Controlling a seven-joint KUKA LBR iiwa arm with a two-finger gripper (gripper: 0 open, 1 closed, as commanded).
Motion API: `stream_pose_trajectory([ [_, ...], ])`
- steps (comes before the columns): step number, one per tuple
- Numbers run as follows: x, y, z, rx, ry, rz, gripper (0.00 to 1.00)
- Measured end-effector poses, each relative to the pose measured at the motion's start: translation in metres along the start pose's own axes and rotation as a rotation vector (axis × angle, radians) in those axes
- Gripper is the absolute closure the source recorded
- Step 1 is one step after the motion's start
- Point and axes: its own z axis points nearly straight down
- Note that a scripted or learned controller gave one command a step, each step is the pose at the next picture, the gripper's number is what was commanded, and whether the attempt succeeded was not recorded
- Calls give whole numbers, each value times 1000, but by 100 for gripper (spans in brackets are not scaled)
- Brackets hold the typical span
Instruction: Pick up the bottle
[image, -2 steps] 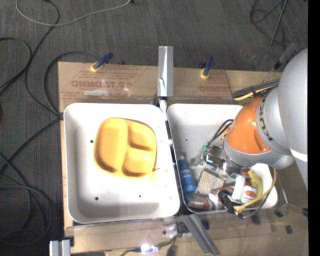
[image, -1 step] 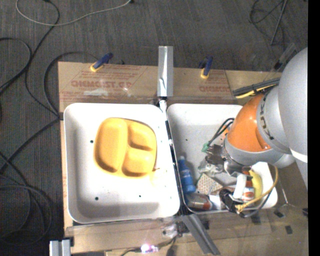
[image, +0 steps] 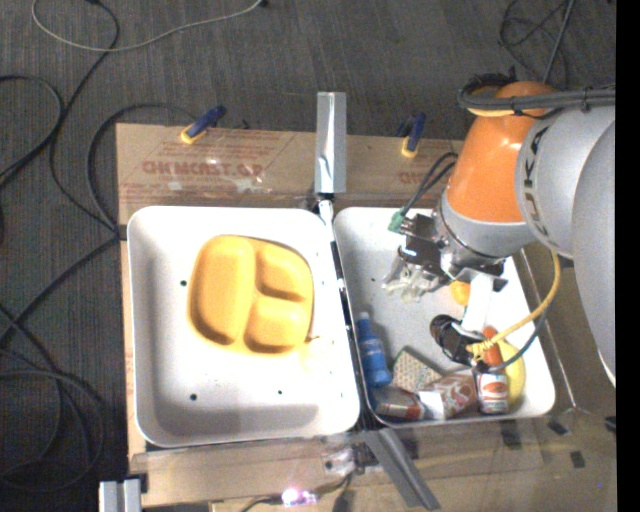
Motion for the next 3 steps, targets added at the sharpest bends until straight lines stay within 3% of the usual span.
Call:
stream_pose_trajectory([
  [1, 0, 0, 0, 0, 0, 0, 0],
  [2, 27, -49, 76, 5, 2, -88, 0],
  [3, -1, -1, 76, 2, 0, -44, 0],
])
